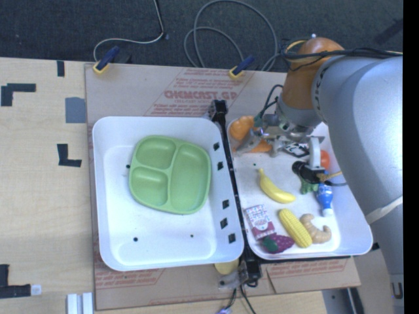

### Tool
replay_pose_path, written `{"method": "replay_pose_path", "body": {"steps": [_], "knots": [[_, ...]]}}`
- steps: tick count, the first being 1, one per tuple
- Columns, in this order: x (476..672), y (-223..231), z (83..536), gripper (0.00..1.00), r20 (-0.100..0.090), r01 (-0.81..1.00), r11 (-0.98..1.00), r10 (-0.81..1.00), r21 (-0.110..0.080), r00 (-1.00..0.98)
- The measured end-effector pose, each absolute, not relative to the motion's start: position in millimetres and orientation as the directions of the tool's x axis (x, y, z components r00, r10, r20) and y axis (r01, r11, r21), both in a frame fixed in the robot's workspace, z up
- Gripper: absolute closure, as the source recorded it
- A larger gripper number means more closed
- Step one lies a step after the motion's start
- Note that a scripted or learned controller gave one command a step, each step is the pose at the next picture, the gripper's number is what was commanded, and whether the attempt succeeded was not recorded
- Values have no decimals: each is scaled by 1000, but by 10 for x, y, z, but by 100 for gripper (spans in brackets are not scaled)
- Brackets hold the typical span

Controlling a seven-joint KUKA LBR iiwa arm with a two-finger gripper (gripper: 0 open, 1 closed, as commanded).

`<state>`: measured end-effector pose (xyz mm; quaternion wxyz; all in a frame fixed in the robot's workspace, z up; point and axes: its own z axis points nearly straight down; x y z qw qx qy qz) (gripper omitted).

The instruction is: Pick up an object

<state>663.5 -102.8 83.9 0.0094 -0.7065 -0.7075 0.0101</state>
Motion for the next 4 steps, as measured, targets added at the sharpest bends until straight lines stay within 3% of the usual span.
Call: {"method": "replay_pose_path", "body": {"steps": [4], "knots": [[6658,-1094,841,0,7,1000,4,1000,-19,-4]]}}
